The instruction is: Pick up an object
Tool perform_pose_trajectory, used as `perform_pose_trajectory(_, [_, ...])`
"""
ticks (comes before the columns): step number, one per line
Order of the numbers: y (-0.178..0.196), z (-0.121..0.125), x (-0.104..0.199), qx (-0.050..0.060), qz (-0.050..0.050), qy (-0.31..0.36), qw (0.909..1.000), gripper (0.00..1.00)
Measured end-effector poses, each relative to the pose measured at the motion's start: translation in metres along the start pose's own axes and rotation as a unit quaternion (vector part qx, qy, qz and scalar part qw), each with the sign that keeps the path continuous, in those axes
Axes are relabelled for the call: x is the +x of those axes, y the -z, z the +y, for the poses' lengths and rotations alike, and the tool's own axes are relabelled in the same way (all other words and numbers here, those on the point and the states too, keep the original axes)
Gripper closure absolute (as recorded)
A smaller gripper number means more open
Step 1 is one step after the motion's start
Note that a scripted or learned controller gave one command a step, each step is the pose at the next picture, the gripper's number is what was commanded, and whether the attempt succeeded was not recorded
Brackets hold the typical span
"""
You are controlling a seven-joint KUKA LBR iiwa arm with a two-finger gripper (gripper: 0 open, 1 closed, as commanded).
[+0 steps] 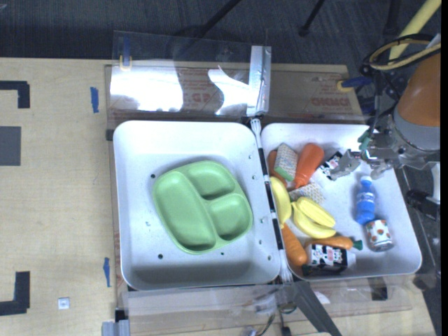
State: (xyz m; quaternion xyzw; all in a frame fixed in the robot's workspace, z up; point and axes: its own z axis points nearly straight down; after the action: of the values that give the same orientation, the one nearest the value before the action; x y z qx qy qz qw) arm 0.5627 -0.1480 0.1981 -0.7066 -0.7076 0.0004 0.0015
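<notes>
From the camera view above the bench, the left bin [133, 152] bears a green sectioned plate [201, 205] lying flat near its middle; the right bin [406, 254] is crowded, with a bunch of bananas [302, 212] against its left wall, an upright-lying carrot [308, 164] above them, a second carrot [294, 247] and a dark carton [325, 257] along the near edge, a blue bottle [365, 200] and a small can [379, 234] toward the right; the gripper [371, 152] hangs over the far right part of this bin, just above the blue bottle, and a small black-and-white object [338, 164] sits just beside its left side; whether the gripper is spread or pressed together I cannot tell, as the metal is blurred, and nothing can be seen between its tips. No object looks lifted yet, so any of the right bin's items may serve as the target; the nearest are the small black-and-white object and the blue bottle. The risks, as I judge them: the bottle is round and lying down, so it may roll out of a pinch; the small object lies close to the carrot, so a descent there may strike a neighbour; the bin's far wall is near and may block the approach.
</notes>
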Motion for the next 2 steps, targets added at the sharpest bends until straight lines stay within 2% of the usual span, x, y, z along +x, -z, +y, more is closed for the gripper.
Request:
perform_pose_trajectory(1, [-0.067, -0.016, -0.07, 0.001, 0.003, -0.025, 0.9997, 0.0])
perform_pose_trajectory(2, [-0.103, -0.032, -0.061, -0.003, 0.006, -0.004, 1.0, 0.0])
